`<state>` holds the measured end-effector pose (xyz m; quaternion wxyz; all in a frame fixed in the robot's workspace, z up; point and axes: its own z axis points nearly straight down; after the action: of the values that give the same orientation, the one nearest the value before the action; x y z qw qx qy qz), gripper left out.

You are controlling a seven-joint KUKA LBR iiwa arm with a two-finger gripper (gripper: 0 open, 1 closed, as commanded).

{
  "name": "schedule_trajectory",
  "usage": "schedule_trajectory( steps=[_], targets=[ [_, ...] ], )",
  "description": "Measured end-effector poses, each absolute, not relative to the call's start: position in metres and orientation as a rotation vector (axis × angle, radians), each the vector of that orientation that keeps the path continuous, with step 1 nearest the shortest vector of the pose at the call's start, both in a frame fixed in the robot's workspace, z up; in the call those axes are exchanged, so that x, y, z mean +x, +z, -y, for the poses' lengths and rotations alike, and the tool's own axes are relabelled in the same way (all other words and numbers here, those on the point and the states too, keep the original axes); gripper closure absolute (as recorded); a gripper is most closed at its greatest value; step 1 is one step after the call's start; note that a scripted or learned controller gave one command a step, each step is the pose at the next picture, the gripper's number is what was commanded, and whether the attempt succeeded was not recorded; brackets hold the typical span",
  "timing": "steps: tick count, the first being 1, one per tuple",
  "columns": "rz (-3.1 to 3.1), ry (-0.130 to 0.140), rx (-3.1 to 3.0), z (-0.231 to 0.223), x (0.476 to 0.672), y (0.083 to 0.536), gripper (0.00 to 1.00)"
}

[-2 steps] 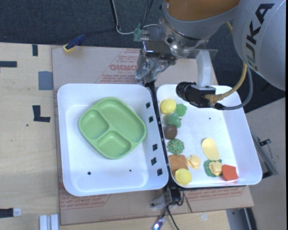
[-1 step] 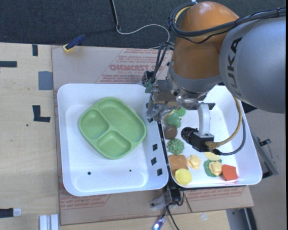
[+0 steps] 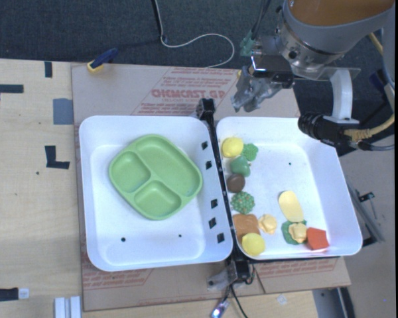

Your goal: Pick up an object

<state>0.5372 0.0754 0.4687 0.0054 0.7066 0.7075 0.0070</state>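
My gripper (image 3: pixel 249 100) hangs above the far edge of the right bin (image 3: pixel 325 171), just past its back left corner, with nothing visible between its fingers. Below it, along the bin's left wall, lie a yellow ball (image 3: pixel 231 146), a green leafy piece (image 3: pixel 249 153), a brown ball (image 3: pixel 236 182), a green broccoli piece (image 3: pixel 243 202), an orange-brown block (image 3: pixel 245 224) and a yellow lemon (image 3: pixel 253 244). Toward the front right sit a pale yellow oval (image 3: pixel 290 205), a small yellow piece (image 3: pixel 268 224), a green-and-yellow piece (image 3: pixel 294 232) and a red-orange block (image 3: pixel 317 238).
The left bin (image 3: pixel 99 237) holds a green divided plate (image 3: pixel 155 175). A black hinged divider (image 3: pixel 214 171) runs between the bins. The arm's orange band (image 3: pixel 338 5) and a black cable loop (image 3: pixel 331 131) overhang the right bin's back right.
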Motion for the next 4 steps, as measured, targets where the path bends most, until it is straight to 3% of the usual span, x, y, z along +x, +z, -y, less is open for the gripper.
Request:
schedule_trajectory(
  steps=[1,2,3,4],
  targets=[
    [-2.231,-0.008,2.218,-0.115,0.481,0.416,1.0],
    [-2.212,-0.024,2.241,0.001,0.481,0.279,1.0],
    [-2.228,0.01,2.21,-0.063,0.499,0.372,1.0],
    [-2.226,-0.004,2.22,-0.084,0.483,0.358,1.0]
  ],
)
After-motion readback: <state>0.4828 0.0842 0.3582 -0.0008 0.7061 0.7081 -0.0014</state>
